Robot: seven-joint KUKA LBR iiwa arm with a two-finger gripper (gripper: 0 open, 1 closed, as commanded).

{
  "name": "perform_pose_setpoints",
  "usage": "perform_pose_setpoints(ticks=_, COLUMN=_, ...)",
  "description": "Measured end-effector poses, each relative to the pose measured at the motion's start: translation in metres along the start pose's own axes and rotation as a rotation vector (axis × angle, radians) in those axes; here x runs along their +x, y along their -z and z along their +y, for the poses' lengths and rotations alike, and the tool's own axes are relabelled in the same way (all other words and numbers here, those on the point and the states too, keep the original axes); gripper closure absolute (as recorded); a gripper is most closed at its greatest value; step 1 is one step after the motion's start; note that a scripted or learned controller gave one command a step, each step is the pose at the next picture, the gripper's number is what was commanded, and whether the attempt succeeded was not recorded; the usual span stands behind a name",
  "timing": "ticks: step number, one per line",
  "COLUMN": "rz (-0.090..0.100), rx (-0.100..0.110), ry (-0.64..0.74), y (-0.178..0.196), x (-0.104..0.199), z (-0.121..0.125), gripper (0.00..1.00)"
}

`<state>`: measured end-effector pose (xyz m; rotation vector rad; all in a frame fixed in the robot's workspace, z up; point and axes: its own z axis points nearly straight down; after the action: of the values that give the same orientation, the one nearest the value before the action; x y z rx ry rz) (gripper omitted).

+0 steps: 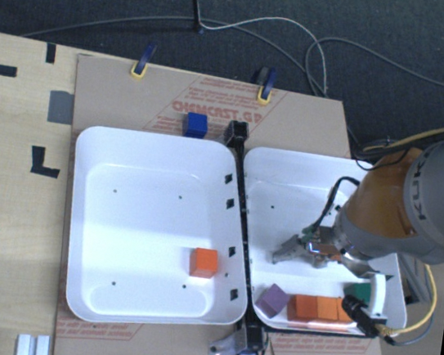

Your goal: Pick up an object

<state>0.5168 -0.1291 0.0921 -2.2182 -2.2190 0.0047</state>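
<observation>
My gripper [283, 252] hangs over the middle of the right bin [306, 170], pointing left toward the divider. Below it, along that bin's front wall, lie a purple block [272, 301] and a long orange block [319, 310] side by side. A green object [358, 291] sits just right of them, partly behind the arm's white fitting. None of these touches the gripper. In the left bin [101, 154] an orange cube [204, 262] rests near the front right. The grey arm with its orange band [380, 200] comes in from the right.
A blue cube [196, 124] sits on the cardboard behind the left bin, outside both bins. A black divider clip strip [237, 216] runs between the bins. Cables trail across the dark floor at the back.
</observation>
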Motion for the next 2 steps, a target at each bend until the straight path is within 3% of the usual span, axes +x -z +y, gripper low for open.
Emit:
perform_pose_setpoints(ticks=1, rz=-0.001, rx=-0.004, ry=0.0, y=0.012, x=0.0, z=0.001, gripper=1.0)
perform_pose_setpoints(ticks=2, rz=-0.001, rx=-0.007, ry=0.0, y=0.057, x=-0.006, z=0.007, gripper=1.0)
